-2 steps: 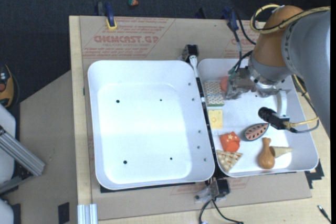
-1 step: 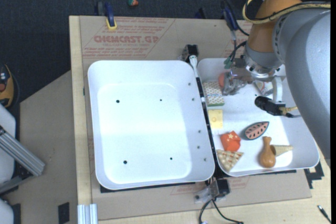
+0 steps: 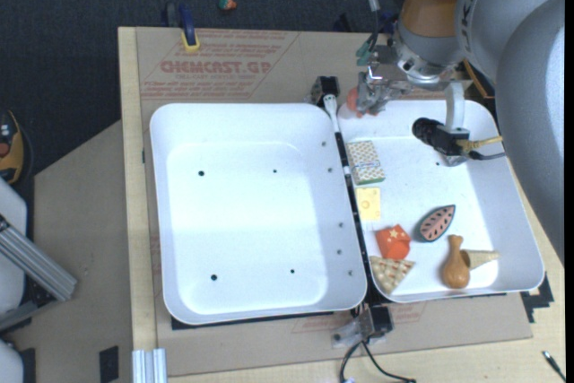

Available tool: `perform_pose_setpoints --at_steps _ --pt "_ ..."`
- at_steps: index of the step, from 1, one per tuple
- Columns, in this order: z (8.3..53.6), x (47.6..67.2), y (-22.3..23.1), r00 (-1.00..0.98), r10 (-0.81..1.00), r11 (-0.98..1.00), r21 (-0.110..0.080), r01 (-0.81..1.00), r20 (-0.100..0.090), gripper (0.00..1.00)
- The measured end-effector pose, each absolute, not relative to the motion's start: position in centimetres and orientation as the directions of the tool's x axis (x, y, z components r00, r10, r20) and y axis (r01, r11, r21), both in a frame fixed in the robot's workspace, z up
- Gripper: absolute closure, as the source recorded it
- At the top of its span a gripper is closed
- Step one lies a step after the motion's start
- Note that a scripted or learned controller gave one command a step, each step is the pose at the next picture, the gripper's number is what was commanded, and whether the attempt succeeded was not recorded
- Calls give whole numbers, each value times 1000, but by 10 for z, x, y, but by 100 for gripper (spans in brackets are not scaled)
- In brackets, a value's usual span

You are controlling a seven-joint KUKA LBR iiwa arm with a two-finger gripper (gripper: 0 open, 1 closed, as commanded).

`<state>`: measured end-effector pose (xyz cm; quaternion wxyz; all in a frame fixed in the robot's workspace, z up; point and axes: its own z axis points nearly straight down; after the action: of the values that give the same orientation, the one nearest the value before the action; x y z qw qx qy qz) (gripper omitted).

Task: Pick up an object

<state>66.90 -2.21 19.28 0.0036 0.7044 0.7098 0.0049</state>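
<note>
The gripper [image 3: 372, 94] hovers over the right bin's [image 3: 511, 193] far-left corner; I cannot tell its grip. The toys, including a drumstick [image 3: 455, 265], all lie unpicked near the front edge.

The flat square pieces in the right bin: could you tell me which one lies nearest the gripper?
The checkered square, nearer the gripper at the bin's far edge; the plain yellow square lies beyond it, toward the near edge.
</note>
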Motion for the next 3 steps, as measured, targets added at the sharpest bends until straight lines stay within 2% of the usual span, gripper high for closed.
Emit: perform_pose_setpoints --at_steps 1,2,3 --pt "185 666 48 -7 1000 7 2 1000 3 100" --pt "172 666 103 -5 1000 5 0 1000 2 100" --pt "310 668 169 -8 1000 8 16 1000 5 100"
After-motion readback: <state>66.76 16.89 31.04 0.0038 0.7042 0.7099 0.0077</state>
